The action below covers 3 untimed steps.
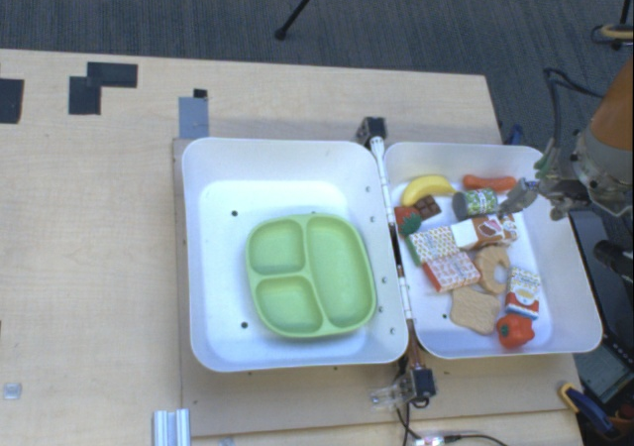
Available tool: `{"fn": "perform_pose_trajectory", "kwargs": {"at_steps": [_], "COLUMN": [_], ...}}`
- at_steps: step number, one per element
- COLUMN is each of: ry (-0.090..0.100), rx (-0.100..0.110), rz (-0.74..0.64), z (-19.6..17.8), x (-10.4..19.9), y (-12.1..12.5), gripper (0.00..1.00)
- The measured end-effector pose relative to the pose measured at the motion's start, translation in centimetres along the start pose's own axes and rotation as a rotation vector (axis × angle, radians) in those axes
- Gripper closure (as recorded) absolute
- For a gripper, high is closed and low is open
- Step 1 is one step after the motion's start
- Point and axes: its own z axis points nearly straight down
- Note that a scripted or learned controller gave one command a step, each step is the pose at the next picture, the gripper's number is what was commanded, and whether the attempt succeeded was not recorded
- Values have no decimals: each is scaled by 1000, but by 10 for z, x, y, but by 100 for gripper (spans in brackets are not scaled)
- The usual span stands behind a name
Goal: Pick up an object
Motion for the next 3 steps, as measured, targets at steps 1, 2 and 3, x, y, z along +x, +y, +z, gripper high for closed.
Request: {"fn": "perform_pose_trajectory", "kwargs": {"at_steps": [1,2,3], "ry": [0,-1,1], "rx": [-3,-9,-1], "rz": [2,2,0], "z": [103,91,10], "x": [28,27,80], "y": [-56,-53,-11], "gripper": [0,100,100]}}
